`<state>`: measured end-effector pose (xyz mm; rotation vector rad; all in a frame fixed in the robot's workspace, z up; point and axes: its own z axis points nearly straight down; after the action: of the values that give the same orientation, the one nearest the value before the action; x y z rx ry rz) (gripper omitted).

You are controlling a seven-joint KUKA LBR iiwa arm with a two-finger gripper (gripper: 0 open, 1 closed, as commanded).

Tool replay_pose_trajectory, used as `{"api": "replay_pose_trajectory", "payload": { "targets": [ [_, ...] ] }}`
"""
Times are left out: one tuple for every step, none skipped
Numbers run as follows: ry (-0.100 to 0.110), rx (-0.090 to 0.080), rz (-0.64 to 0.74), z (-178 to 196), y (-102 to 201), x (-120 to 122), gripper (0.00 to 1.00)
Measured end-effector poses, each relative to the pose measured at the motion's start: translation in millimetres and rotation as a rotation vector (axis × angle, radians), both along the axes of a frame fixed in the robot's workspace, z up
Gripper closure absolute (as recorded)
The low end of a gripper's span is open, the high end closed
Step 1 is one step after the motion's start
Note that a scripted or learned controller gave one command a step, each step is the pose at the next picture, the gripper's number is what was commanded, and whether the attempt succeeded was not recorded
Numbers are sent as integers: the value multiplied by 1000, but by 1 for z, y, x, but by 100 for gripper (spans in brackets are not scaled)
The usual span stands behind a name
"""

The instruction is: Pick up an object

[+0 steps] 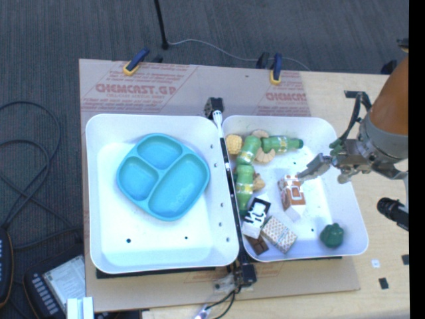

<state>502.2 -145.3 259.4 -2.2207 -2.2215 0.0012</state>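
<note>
Left bin [106, 198]: blue three-part plate [163, 175] sits about centre, tilted, nothing on it. All positions below are relative to that plate.

Right of the plate, past the divider, right bin [348, 238] holds the clutter:
- nearest the plate, along the divider: yellow piece [233, 143] at top, green bottle [244, 178] below it, black-and-white box [255, 216] lower down, roughly level with the plate's bottom edge.
- a bit further right, upper part: second green bottle [281, 143] lying on its side, with a corn-like piece [267, 155] touching it.
- further right, mid height: red-and-white carton [291, 193], lying flat.
- below the carton: patterned tan box [278, 234], next to the black-and-white box.
- far right, bottom corner: dark green pepper [332, 234], apart from the rest.

Gripper [321, 165] is furthest right of the plate, over the right bin's upper right area, just above and right of the carton. One finger [312, 170] points down-left toward the carton; not touching it as far as I can see. Can't tell if the claw is apart or together from this angle. Nothing visible between the fingers.
</note>
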Motion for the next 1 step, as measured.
{"api": "replay_pose_trajectory", "payload": {
  "targets": [
    [2, 0, -1, -99, -24, 42, 0]
  ]
}}
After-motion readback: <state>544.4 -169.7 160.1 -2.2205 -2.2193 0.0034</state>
